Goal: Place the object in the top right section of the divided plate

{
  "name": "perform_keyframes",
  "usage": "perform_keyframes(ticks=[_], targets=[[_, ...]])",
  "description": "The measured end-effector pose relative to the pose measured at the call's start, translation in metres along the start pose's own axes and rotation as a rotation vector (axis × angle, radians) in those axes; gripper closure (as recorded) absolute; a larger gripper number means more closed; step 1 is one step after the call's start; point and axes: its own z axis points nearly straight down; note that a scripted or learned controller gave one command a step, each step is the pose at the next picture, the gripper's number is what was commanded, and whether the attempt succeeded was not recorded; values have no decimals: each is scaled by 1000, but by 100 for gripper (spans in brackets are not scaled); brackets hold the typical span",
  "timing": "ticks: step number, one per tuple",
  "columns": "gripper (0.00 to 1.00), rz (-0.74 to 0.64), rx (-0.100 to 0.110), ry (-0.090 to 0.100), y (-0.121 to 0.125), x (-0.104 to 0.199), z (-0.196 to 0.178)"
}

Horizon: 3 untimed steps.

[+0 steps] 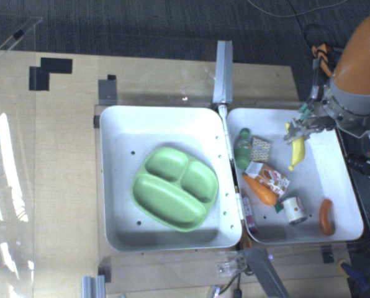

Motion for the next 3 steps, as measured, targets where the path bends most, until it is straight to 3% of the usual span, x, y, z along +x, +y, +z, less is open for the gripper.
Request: perform_keyframes(ticks=[1,2,3], targets=[[100,229,1,-1,97,33,-57],[100,84,5,1,56,81,68],[100,51,3,1,19,129,66]])
